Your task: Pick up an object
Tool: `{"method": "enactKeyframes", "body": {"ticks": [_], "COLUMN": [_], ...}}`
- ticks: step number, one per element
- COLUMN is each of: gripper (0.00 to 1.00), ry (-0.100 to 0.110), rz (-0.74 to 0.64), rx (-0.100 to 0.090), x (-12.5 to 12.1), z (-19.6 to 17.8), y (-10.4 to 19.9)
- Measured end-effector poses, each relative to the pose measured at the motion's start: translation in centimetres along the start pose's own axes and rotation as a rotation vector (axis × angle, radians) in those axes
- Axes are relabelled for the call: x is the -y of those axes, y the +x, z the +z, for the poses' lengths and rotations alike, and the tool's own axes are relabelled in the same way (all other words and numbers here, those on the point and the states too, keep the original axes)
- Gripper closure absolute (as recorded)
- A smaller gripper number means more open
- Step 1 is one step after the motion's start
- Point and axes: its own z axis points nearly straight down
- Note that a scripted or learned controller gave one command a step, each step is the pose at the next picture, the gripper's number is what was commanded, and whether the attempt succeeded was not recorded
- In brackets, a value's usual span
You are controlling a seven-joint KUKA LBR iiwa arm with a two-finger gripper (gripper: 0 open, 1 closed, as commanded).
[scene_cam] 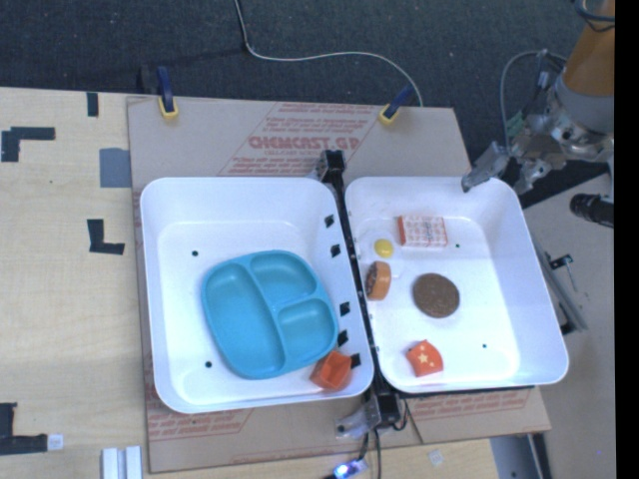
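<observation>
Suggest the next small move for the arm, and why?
Probably swing the gripper inward and down over the right bin: it sits at the bin's far right corner with nothing between its fingers, while the brown round disc lies apart from the other pieces.

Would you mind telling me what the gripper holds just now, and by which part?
Nothing: the gripper hangs open over the right bin's far corner, with no object between its fingers.

I count two white bins, the left bin (160,267) and the right bin (529,297). The left one has one blue tray (268,312) and one orange block (332,370) at its lower right. The right one has five items: one pink packet (422,231), one yellow ball (383,248), one orange-brown bun (377,280), one brown disc (436,295) and one red piece (425,358).
</observation>
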Motion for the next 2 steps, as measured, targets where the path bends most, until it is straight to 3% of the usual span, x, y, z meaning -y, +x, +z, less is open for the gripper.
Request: {"method": "enactKeyframes", "body": {"ticks": [1,2], "gripper": [0.0,0.0], "ry": [-0.013,-0.012], "rz": [-0.004,-0.004], "rx": [0.003,0.004], "x": [-0.2,-0.3], "z": [-1.0,5.0], "y": [0.1,-0.6]}}
